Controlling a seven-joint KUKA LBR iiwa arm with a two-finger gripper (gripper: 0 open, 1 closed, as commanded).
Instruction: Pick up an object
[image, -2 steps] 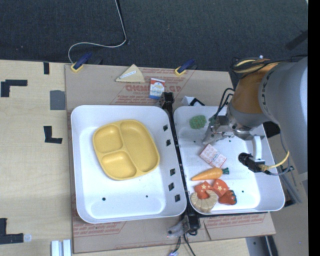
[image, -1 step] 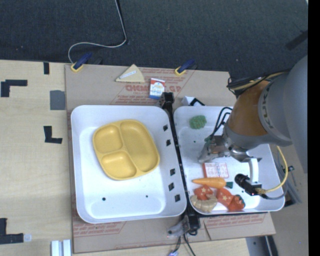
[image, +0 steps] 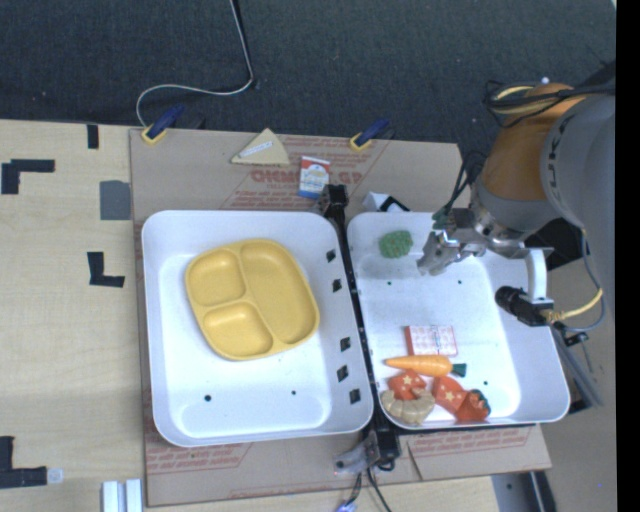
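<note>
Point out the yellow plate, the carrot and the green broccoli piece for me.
yellow plate (image: 300, 300): camera view, on its right-hand compartment.
carrot (image: 418, 365): camera view, middle of its orange body.
green broccoli piece (image: 395, 243): camera view, centre of its top.

Even overhead light, soft shadows; white bins (image: 160, 330) bright, mild glare; overall slightly soft, low resolution.

The pale wooden desk (image: 60, 330) carries a brown cardboard sheet (image: 420, 160). On the sheet sit 2 white bins, the left bin (image: 170, 400) and the right bin (image: 530, 385), side by side and touching. Behind them on the cardboard lie a triangular wedge (image: 262, 148) and a small red-and-white carton (image: 314, 177).
</note>
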